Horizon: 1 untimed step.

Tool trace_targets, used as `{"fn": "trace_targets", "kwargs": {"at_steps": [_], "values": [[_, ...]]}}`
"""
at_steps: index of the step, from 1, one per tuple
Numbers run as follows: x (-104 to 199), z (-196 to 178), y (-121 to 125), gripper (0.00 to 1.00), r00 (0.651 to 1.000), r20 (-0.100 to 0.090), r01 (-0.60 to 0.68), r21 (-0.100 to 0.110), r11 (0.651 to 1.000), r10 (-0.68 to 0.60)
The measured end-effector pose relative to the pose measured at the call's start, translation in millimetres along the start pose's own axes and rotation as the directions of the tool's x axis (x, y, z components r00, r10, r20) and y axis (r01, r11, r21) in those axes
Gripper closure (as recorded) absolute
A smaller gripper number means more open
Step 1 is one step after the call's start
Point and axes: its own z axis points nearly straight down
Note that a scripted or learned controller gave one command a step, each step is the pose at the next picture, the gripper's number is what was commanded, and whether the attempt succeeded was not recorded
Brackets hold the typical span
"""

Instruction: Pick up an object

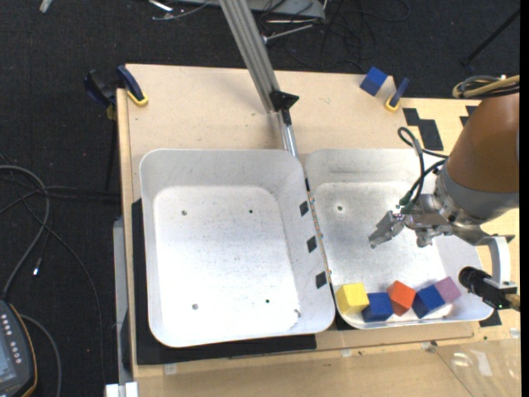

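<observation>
Along the near edge of the right bin (355,180) lie several blocks in a row: a yellow one (352,296), a blue one (378,306), an orange-red one (402,295), a second blue one (428,300) and a purple one (447,288). My gripper (402,236) hangs over the middle of this bin, a little behind the blocks and apart from them. Its fingers (383,229) are spread open and nothing sits between them. The arm's orange band (489,143) rises at the right.
The left bin (165,180) sits beside the right one, their rims meeting at the middle. A blue block (374,79) rests on the bench at the back right, outside the bins. A slanted metal pole (254,48) reaches down to the bins' back edge.
</observation>
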Motion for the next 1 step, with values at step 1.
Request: {"fn": "trace_targets", "kwargs": {"at_steps": [1], "values": [[-19.9,-20.1,-13.2,0.0,1.0,0.003,-0.006,-0.008,1.0,0.006]]}}
